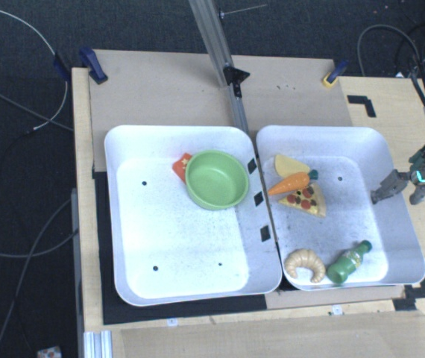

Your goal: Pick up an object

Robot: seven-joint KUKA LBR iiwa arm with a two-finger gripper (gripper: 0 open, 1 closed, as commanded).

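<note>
My gripper (397, 195) hangs at the right rim of the right bin (391, 237), open, with nothing between its fingers. In that bin lie an orange carrot (288, 185) across a pizza slice (307, 201), a yellow wedge (290, 165) just behind them, and at the front a croissant (306, 265) beside a green bottle (347, 264). The carrot is well to the left of the gripper. The left bin (168, 259) holds a green bowl (216, 179) with a red piece (180, 167) partly hidden behind its left side.
A metal pole (211, 32) slants in from the top to the seam between the bins. Blue (92, 64) and yellow (335, 71) clamps sit at the bench's far corners. Cables (421, 88) hang at the right.
</note>
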